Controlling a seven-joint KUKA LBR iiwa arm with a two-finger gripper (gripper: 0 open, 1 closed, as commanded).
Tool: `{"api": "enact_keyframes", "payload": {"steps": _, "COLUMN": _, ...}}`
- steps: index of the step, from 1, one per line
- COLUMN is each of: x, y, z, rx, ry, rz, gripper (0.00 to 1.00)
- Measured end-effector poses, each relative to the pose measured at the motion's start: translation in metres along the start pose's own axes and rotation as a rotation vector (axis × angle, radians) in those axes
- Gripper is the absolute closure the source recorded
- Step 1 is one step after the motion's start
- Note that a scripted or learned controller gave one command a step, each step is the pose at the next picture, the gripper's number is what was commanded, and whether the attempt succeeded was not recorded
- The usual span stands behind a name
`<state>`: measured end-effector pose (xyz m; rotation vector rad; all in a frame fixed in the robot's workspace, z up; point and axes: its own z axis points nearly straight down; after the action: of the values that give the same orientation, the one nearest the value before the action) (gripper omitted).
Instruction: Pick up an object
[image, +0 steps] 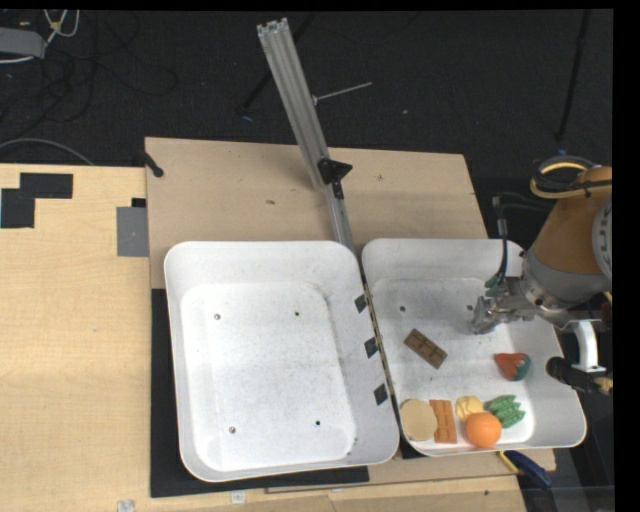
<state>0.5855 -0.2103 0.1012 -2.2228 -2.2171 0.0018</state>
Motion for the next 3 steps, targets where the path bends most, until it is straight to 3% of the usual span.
{"api": "enact_keyframes", "payload": {"steps": 1, "x": -0.004, "y": -0.002, "z": -0.063, "rx": -0.006, "ry": -0.002, "rz": 0.002, "gripper": 1.0}}
{"api": "enact_keyframes", "payload": {"steps": 3, "x": -0.006, "y": -0.009, "z": -0.152, "rx": -0.006, "ry": -0.002, "rz": -0.004, "gripper": 1.0}}
